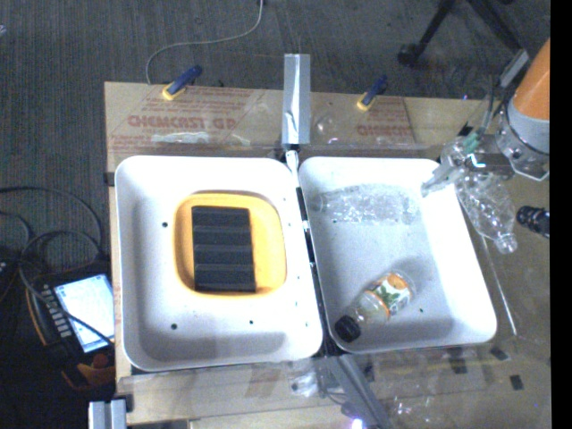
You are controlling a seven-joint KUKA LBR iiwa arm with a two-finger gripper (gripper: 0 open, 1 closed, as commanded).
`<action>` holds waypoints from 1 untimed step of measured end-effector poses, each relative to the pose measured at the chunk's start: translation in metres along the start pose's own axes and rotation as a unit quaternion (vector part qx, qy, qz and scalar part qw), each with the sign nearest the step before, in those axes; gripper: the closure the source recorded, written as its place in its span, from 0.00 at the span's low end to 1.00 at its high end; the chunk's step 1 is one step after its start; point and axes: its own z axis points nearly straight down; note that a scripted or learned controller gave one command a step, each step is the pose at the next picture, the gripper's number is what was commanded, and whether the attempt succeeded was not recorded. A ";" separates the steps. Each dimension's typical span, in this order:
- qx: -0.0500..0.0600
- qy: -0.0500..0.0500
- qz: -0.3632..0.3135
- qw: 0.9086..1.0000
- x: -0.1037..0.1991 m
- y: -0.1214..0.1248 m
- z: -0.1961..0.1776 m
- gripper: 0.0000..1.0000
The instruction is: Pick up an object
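Tray (231,248) in left bin (143,266); bottle (380,302) in right bin (447,275).

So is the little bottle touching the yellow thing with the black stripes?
Apart. The camera view shows the bottle lying in the right bin and the yellow thing in the left bin, with both bin walls between them.

"CHEMCAST GP" on clear sheet (183,123)

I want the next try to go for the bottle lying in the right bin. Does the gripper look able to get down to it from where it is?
Probably yes. The bottle lies alone near the front of the right bin, nothing over it. The gripper hangs at the bin's far right corner.
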 end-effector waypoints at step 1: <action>0.000 0.000 -0.116 0.993 0.033 -0.066 0.066 0.00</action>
